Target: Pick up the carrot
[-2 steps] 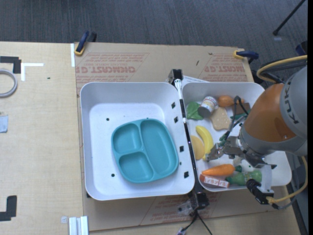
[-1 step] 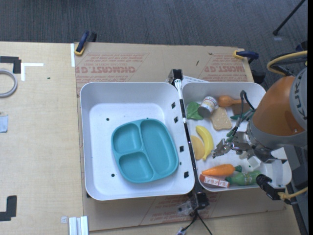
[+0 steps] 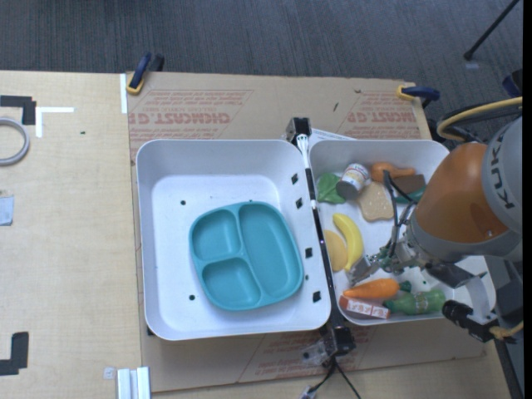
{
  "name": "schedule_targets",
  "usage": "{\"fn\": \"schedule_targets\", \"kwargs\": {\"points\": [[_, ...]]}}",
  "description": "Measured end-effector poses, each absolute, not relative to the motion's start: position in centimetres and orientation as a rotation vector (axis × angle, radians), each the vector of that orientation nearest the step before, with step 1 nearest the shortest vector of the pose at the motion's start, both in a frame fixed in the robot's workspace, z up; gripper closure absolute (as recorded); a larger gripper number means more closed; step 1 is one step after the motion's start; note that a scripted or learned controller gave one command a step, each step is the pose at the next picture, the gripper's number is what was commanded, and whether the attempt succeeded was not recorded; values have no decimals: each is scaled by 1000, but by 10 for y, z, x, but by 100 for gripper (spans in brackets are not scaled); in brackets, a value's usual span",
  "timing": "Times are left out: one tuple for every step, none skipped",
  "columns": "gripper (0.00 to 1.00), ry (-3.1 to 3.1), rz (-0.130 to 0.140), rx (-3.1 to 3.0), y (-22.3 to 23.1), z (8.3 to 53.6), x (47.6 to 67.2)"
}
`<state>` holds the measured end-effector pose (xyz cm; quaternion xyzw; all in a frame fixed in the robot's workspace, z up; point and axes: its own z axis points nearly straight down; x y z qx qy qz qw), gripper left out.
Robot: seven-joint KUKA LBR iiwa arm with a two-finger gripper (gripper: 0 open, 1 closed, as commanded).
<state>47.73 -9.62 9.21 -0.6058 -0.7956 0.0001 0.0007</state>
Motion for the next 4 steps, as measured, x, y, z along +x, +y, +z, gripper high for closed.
{"fn": "schedule_targets", "kwargs": {"points": [[0,-2499,0,-1902,-96,92,477],[0,-2499,0,-1902,-96,92,477],[0,-2499,0,-1902,-96,92,477],[0,-2499,0,-1902,-96,92,477]]}}
